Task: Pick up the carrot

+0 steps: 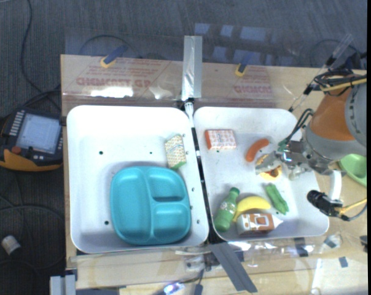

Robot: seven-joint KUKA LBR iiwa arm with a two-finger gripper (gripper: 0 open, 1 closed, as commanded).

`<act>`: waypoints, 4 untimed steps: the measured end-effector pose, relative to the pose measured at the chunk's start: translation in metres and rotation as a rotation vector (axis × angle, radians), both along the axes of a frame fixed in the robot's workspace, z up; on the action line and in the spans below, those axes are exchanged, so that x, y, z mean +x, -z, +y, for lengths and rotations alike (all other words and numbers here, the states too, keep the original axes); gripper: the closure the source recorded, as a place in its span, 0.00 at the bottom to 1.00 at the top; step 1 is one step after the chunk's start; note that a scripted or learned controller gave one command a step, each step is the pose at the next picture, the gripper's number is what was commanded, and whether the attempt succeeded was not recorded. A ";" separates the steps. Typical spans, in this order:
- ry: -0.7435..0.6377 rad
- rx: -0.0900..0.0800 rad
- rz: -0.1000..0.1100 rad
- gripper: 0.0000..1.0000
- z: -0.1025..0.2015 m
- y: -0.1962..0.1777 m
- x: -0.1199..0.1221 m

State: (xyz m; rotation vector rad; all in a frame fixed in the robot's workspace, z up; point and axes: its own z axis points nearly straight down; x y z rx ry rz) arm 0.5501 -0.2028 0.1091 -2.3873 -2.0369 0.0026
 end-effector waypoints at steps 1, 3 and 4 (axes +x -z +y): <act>0.067 -0.001 0.001 0.00 0.009 0.006 -0.020; -0.071 -0.003 0.001 0.00 0.001 -0.001 0.003; 0.064 0.003 0.000 0.00 0.001 0.010 -0.015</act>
